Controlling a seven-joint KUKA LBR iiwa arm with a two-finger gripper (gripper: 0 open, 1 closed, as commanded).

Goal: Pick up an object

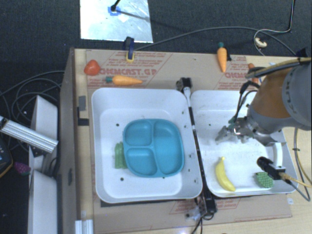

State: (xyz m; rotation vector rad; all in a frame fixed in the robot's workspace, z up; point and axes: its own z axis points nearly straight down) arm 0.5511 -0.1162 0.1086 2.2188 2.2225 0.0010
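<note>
Grey two-finger gripper (228,133) over right shallow white bin (209,104), finger state cannot tell. Yellow plastic banana (224,175) near, apart; nothing visibly held.

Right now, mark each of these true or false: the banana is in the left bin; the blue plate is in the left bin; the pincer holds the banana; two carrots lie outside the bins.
Banana in the left bin: false, it lies in the right bin.
Blue plate in the left bin: true.
Pincer holds the banana: false, they are apart.
Two carrots outside the bins: true.
</note>
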